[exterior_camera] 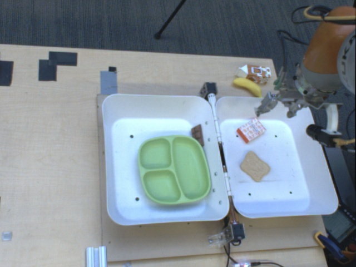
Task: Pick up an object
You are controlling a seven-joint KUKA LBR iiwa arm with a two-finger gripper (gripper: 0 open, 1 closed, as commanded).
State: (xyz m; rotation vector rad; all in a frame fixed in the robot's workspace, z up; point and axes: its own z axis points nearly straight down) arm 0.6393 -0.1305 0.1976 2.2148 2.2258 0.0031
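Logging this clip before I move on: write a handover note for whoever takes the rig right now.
Gripper: above the far edge of the right bin, fingers apart, nothing between them.
Right bin holds a red-and-white packet near its far left corner and a slice of toast in the middle.
Left bin holds a green divided plate and a small brown piece by its far right edge.
A banana lies on the bench beyond the bins.
Done: nothing picked. Left: descend, grasp, lift.

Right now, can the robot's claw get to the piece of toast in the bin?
Probably yes. The toast lies flat on the bare floor of the right bin, with nothing on it. The gripper hangs over that bin's far edge, and the small red box sits apart from the toast.
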